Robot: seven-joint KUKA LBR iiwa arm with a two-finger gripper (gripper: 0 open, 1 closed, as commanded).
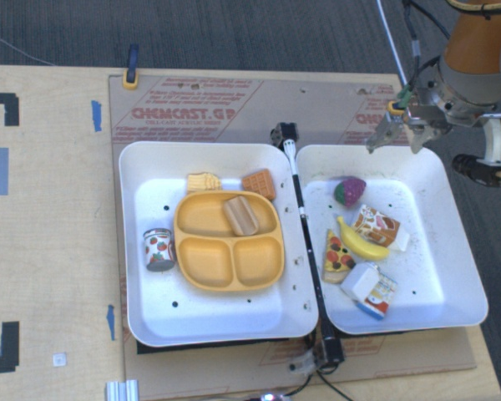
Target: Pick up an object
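A grey robot arm is hovering over the far edge of the right-hand shallow white bin (463, 284), with nothing picked yet.

The two-finger gripper (396, 134) is hanging above the bin's back rim, its fingers spread apart and gripping nothing, touching nothing. The toys are lying below and nearer the camera: a purple plastic grape bunch (349, 191), a yellow toy banana (361, 241), a pizza slice (340, 256) and small cartons. Judging from this, the grapes are sitting clear of the pile, so descending straight over them and closing squarely looks safest.
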